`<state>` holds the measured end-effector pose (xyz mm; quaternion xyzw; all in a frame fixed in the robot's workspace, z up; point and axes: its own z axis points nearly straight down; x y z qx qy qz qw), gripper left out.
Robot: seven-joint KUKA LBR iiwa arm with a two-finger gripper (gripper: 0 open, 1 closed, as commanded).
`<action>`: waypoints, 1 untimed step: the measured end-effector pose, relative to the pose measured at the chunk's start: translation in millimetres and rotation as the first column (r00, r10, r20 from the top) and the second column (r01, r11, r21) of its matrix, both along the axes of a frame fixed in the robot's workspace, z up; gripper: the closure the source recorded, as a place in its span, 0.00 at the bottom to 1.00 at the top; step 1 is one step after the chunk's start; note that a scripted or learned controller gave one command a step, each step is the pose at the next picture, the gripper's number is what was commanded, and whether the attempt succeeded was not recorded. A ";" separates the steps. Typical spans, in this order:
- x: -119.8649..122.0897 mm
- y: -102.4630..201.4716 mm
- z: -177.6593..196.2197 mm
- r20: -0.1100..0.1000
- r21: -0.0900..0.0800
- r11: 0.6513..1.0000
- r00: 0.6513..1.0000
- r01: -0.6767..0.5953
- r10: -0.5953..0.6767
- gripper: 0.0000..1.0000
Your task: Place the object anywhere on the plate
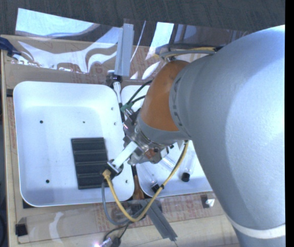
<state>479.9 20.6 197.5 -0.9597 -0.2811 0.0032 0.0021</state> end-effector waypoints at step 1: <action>-4.7 57.6 -6.5 0.000 0.001 0.988 0.988 -0.157 0.157 1.00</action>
